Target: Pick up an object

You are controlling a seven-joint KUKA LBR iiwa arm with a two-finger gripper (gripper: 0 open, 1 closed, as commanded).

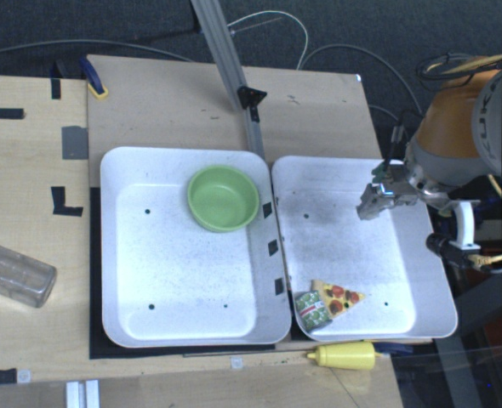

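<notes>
- Pizza slice (339, 297), a small toy wedge with red dots, lies in the near part of the right bin (404, 253), close to that bin's near-left corner.
- Just left of the slice, touching or almost touching it, sits a small green packet (312, 310) against the bin's left wall.
- Green bowl (224, 197) stands upright in the far part of the left bin (140, 253), near the wall shared by both bins.
- Claw (375, 201) hangs over the far right part of the right bin, well apart from the slice and packet; nothing shows between its tips, and how wide it stands I cannot tell.
- Yellow bottle (346, 356) lies on its side on the surface (166, 100), just beyond the right bin's near edge.
- Clear plastic cup (13, 272) lies on its side, well left of the left bin.
</notes>
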